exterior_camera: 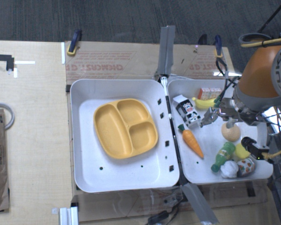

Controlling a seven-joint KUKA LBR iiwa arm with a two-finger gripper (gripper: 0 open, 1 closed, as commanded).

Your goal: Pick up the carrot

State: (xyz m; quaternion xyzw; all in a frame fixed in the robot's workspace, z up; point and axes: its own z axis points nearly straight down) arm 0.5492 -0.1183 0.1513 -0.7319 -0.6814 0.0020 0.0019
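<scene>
Carrot-shaped orange toy with a green top, the carrot (192, 142), lay on the floor of the right white bin (196, 175), near its left wall, tilted with the green end up-left. The metal gripper (218, 116) hung above the bin, to the right of the carrot and apart from it. I could not tell its state, and the yellow divided plate (125, 128) lay in the left white bin (84, 172).

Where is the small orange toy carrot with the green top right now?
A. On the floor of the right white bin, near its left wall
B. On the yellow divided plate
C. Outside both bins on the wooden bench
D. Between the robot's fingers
A: the small orange toy carrot with the green top lies on the floor of the right white bin, beside its left wall, apart from the yellow divided plate in the left bin.
</scene>
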